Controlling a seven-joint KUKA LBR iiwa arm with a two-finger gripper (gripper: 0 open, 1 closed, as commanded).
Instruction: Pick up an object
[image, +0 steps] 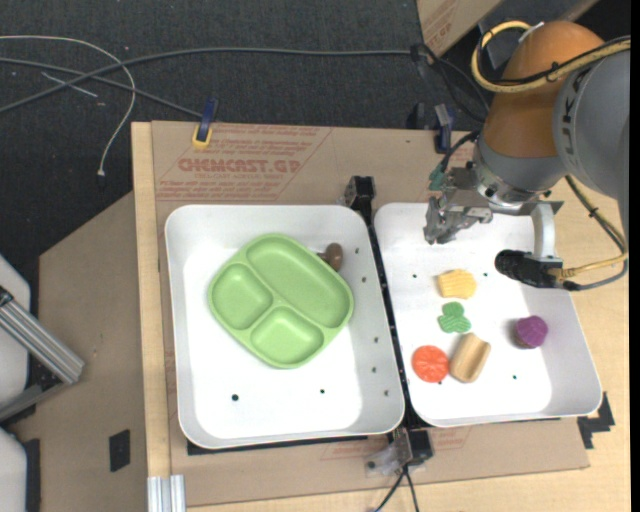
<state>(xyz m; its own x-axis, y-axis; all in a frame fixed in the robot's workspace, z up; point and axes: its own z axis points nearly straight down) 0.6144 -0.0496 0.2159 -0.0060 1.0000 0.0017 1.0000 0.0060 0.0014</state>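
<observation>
Dark carpet (300, 70) surrounds the bench, with loose white cables (90, 70) trailing across it at upper left; a brown cardboard sheet (250, 160) printed with red lettering covers the bench top, and a blue clip (207, 120) sits at its far edge.

Two shallow white bins lie side by side on the cardboard; left bin (210, 400) holds a green three-compartment plate (281, 300), set at a tilt to the bin walls; a small brown object (333, 256) rests just beside the plate's upper right rim, touching or nearly so.

Right bin (530, 395) holds five small items; yellow piece (456, 284) near the middle; green piece (454, 320) just below it; orange-red round piece (431, 363) and tan cylinder (469, 358) lie together at the near side, apparently touching; purple piece (530, 331) sits apart toward the right wall.

Arm enters from the right, orange band uppermost; gripper (440, 232) hangs over the far left part of the right bin, above the yellow piece and apart from it; nothing seen between the fingers; whether the jaws stand apart or together cannot be told at this angle. A black part (520, 266) with cable projects from the wrist over the bin's right half.
</observation>
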